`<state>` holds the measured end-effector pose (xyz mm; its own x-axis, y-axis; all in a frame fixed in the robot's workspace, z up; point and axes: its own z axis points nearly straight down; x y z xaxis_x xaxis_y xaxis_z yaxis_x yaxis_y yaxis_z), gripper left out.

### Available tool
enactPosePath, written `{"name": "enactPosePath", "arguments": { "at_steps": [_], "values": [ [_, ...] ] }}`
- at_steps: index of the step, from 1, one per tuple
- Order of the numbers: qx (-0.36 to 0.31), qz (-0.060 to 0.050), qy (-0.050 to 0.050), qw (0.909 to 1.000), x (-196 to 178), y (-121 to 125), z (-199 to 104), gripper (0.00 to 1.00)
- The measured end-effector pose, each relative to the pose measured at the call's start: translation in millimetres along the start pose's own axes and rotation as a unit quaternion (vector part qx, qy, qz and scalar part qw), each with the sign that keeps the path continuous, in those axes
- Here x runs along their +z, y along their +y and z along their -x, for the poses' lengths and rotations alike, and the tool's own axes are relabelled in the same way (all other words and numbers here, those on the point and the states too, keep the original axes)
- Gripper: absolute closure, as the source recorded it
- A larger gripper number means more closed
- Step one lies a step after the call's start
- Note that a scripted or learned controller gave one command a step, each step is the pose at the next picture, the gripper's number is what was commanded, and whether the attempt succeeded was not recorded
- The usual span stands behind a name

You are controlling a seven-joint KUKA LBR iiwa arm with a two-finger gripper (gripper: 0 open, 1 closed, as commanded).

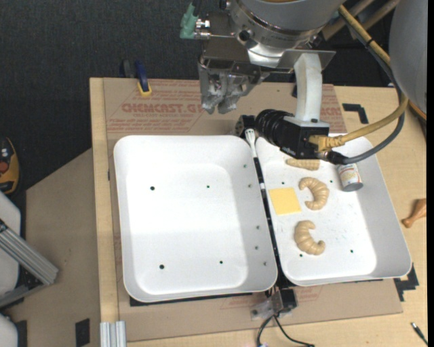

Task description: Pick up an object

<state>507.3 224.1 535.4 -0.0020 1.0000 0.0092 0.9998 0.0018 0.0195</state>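
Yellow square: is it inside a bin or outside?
Inside. The yellow square lies flat on the floor of the bin on the view's right, near its left wall, beside a croissant.

- The light is bright and even.
- The left bin [183, 223] looks very white, with no hard glare.
- Shadows are soft and faint.
- The gripper [221, 95] looks a bit blurry.

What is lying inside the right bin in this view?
A croissant, a second croissant, a yellow square, a small can and a tan stick. The robot's arm covers the right bin's far corner and part of the stick; anything beneath is hidden.
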Motion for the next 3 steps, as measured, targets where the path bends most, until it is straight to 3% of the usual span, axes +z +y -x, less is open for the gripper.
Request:
{"name": "enactPosePath", "arguments": {
  "at_steps": [1,2,3],
  "values": [
    [0.002,-0.018,-0.008,0.9998,160,-20,1,1.00],
    [0.001,0.001,-0.001,1.0000,-9,31,0,1.00],
    [-0.001,-0.016,-0.007,0.9998,96,-33,0,1.00]
  ]
}}
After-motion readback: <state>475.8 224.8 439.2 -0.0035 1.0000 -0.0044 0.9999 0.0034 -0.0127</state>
